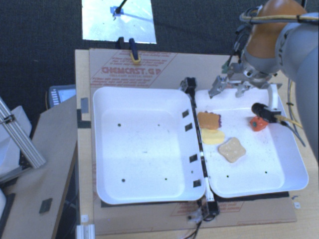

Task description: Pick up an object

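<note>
Nothing is held yet: the gripper [230,88], fingers spread wide, is poised at twelve o'clock over the right bin [279,180].

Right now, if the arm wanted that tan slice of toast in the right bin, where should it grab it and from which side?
Probably straight down from above, closing on two opposite edges of the toast. It lies flat on the floor of the right bin, so only its thin edges offer a pinch. The yellow piece sits close on its upper-left, so the other sides look freer.
</note>
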Controlling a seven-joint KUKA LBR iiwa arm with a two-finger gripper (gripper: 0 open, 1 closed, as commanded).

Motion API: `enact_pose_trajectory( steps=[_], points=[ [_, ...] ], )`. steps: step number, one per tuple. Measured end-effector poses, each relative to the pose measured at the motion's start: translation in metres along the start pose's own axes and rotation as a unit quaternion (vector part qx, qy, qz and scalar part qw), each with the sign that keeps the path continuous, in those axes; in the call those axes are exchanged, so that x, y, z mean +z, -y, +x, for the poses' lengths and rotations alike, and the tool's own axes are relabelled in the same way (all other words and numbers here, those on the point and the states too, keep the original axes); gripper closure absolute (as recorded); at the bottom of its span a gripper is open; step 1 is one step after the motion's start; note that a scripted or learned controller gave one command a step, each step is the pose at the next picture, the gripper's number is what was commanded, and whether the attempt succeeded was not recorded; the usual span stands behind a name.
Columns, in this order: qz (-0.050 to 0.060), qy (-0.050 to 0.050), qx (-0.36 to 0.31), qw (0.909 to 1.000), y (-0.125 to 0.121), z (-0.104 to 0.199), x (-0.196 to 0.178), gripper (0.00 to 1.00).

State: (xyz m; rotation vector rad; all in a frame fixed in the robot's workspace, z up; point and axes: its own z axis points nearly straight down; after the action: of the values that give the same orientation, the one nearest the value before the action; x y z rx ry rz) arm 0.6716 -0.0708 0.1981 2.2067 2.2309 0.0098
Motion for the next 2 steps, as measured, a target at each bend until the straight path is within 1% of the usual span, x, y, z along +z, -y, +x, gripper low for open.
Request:
enact_pose_trajectory(
  steps=[1, 2],
  points=[
    [0.003, 0.0, 0.005, 1.0, 0.0933, 0.0228, -0.056, 0.0],
    [0.001, 0.001, 0.004, 1.0, 0.0891, 0.0215, -0.0642, 1.0]
  ],
)
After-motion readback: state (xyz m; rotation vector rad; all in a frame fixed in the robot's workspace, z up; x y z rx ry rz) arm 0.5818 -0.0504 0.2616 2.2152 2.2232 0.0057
